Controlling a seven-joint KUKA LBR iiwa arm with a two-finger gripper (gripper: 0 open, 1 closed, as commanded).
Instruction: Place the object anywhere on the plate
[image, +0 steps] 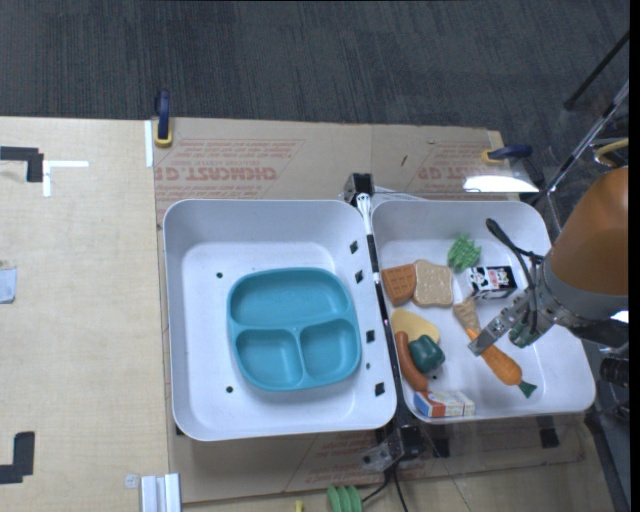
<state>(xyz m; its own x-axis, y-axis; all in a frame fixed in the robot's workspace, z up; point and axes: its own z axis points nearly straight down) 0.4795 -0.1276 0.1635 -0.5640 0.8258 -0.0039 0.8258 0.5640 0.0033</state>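
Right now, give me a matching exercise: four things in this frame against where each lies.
Things:
1. blue plate
2. carrot
3. green broccoli piece
4. small box

Places:
A. front edge of the right bin
B. far part of the right bin
C. left bin
D. right bin, by the gripper

Pairs: 1-C, 2-D, 3-B, 4-A

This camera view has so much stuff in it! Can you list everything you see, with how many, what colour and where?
bins: two, white, side by side on the bench
plate: one, teal, three compartments, in the left bin
bread slices: two, tan and brown, right bin, upper middle
green leafy piece: one, right bin, top
small carton: one, black and white, right bin
carrot: one, orange, right bin, by the gripper
small box: one, white and red, right bin, front
clamps: two, blue and yellow, on the cardboard's far edge
arm: one, orange band, from the right
gripper: one, over the right bin
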